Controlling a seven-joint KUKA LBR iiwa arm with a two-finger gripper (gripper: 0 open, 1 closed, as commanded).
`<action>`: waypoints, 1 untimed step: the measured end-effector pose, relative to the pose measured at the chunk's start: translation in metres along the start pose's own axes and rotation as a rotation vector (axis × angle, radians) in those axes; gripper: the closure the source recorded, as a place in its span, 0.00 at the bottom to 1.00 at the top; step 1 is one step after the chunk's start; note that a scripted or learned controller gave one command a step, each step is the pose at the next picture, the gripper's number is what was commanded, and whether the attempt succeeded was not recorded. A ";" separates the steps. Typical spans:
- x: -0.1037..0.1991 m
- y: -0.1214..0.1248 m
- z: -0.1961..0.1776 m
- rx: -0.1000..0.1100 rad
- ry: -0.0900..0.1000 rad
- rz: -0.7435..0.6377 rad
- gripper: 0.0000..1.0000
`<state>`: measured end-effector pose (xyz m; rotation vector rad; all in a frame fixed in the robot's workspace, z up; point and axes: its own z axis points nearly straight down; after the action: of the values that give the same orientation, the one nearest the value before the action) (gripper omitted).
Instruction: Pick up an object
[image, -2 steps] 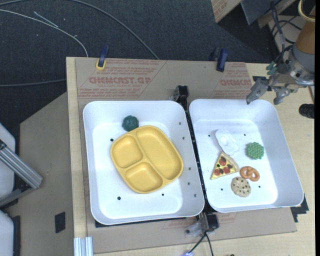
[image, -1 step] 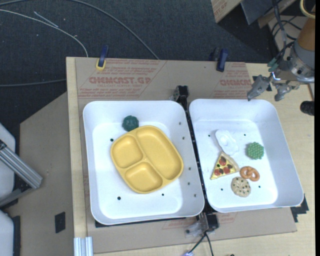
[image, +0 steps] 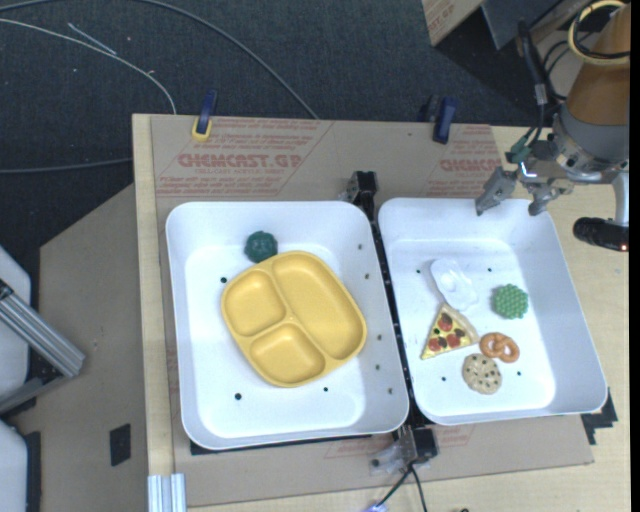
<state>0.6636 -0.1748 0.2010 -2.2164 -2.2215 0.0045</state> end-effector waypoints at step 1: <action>-0.002 0.001 0.060 -0.004 0.000 0.001 0.00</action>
<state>0.6648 -0.1763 0.1414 -2.2201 -2.2219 0.0009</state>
